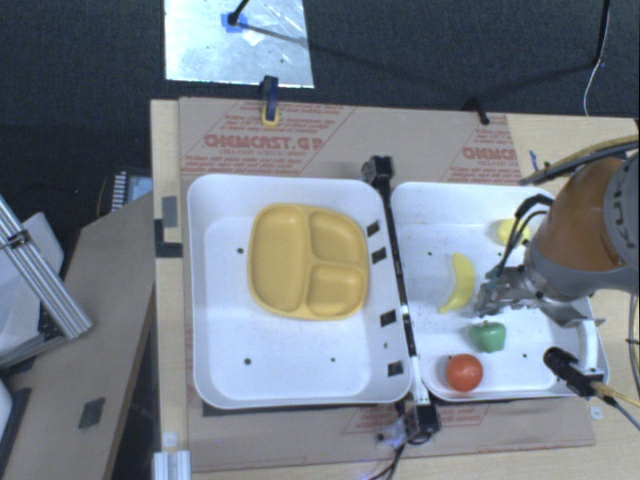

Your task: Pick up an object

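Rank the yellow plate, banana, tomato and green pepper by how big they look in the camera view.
1. Yellow plate, by far the largest.
2. Banana.
3. Tomato and green pepper: they look alike, so no ranking.

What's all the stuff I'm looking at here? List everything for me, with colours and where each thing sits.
bins: two, white, side by side on the bench.
divided plate: one, yellow, in the left bin.
banana: one, yellow, in the right bin, left of the gripper.
green fruit: one, green, right bin, just below the gripper.
tomato: one, red, right bin, near the front edge.
yellow item: one, right bin, partly hidden by the arm; too hidden to name.
cardboard sheet: one, brown with red print, under the bins.
arm: one, grey and orange, reaching from the right.
gripper: one, dark, over the right bin.
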Controlling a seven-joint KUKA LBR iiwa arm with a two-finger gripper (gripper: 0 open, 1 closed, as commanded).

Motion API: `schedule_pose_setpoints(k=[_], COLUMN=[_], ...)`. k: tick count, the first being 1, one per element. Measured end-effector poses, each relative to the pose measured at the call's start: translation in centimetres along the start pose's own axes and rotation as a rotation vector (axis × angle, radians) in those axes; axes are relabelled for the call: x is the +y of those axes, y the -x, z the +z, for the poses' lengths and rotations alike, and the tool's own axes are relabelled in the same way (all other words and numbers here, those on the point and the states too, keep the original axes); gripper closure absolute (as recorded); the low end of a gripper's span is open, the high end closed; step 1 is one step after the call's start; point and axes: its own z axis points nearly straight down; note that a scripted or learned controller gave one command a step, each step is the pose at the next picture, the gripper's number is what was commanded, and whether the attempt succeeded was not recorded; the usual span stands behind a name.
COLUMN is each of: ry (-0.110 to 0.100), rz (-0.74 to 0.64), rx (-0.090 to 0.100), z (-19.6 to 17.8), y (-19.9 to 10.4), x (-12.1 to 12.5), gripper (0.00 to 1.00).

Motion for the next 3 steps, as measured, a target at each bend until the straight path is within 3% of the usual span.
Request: schedule_pose_setpoints(k=[2, 3], ry=[0.006, 0.006], rz=[-0.002, -0.004], rx=[-0.002, -0.003], z=[-10.6, -15.7], y=[1.1, 1.8], x=[-1.0, -0.1], gripper=[1.0, 1.0])
